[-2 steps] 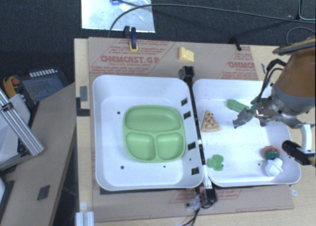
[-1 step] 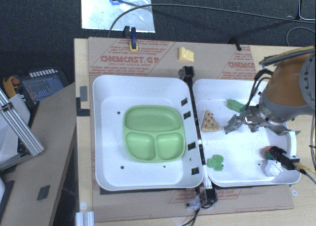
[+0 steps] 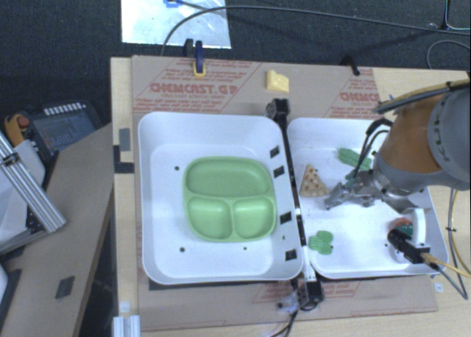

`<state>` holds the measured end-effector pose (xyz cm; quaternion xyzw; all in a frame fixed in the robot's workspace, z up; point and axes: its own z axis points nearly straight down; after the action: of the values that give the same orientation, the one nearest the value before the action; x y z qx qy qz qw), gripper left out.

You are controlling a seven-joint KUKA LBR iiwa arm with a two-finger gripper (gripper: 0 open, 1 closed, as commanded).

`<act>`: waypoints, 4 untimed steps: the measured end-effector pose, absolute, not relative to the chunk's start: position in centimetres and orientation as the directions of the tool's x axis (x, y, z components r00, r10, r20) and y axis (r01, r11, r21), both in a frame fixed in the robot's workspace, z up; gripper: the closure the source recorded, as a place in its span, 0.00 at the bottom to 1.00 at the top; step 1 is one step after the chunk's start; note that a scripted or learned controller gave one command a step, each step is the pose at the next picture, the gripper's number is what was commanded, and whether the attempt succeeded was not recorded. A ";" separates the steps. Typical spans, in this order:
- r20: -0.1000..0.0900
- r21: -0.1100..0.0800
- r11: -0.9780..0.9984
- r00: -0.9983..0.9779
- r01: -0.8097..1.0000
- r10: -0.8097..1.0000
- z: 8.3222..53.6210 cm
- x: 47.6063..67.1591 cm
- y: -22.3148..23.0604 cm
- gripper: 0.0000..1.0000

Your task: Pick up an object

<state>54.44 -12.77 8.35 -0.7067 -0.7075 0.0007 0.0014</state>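
Hand (image 3: 340,197) low in right bin (image 3: 353,265) beside pizza slice (image 3: 312,180), opening unclear; could nudge slice away, grasping nothing.

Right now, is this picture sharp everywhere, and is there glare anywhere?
In the camera view, the silvery sheet at the top glares bright; the white bins look evenly lit with soft shadows along their walls; the green tray is fairly crisp, while the claw beside the pizza slice toy looks slightly soft.
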 end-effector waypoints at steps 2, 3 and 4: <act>-0.002 0.007 0.000 0.000 1.000 1.000 15.4 55.1 -13.9 1.00; -0.002 0.007 0.004 -0.004 1.000 1.000 21.8 55.3 -14.0 1.00; -0.001 0.006 0.005 -0.005 1.000 1.000 25.5 55.5 -14.0 1.00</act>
<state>55.45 -14.01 25.50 -0.7054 -0.7088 -0.0016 -0.0025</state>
